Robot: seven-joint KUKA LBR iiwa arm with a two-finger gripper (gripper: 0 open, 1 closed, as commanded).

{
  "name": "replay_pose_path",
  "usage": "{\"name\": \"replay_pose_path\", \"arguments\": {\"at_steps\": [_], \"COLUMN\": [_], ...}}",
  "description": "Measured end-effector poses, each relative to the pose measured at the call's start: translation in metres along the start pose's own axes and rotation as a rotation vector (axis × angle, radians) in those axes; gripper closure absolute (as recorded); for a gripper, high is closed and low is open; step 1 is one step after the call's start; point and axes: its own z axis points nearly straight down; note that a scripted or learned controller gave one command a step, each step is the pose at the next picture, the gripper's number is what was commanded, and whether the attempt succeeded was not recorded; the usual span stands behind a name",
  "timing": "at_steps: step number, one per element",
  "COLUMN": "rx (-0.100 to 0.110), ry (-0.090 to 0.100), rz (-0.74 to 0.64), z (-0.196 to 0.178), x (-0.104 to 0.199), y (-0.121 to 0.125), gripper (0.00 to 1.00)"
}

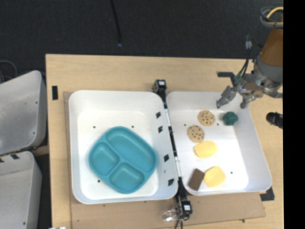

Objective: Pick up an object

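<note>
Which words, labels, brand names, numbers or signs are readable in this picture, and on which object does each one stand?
None can be read.
Small black markers along the divider between the two bins: too small and blurred to tell whether they carry text.
Blue tray, cookies, yellow pieces and brown block: no printing visible.

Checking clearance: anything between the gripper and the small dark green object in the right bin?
Nothing. In the camera view the gripper hovers just above the small dark green object; between them is bare white bin floor.

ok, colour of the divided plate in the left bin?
Teal-blue divided plastic plate, clearest in the camera view.
</note>
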Motion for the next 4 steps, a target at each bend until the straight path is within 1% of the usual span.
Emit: {"name": "replay_pose_path", "arguments": {"at_steps": [1,2,4], "rx": [-0.013,-0.009,-0.011], "ry": [-0.003,-0.003,-0.004], "rz": [-0.003,-0.003,0.001], "z": [-0.009,0.044,0.125], "x": [0.000,-0.003,-0.005], "y": [0.003,-0.007,-0.011], "gripper": [0.00,0.00,0.00]}}
